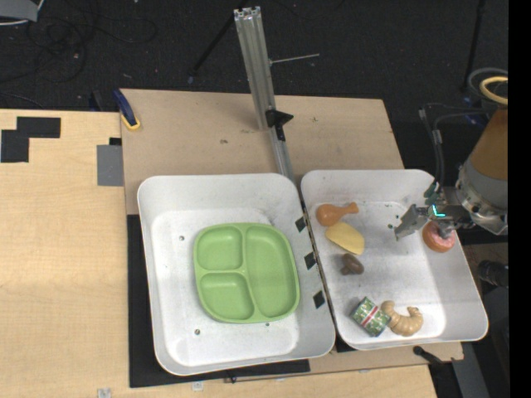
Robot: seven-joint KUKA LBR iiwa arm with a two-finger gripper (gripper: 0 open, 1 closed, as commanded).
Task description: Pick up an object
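My gripper hangs over the right side of the right bin, open, with one grey finger pointing left and down. A red and pink round object lies just below and right of it, by the bin's right wall; nothing shows between the fingers. Further left in this bin lie an orange drumstick, a yellow piece and a small brown piece. Toward the front sit a green can and a tan croissant-like piece.
The left bin holds a green divided plate. A metal post rises behind the bins. Black clips mark the wall between the two bins. The arm's orange band stands at the right edge.
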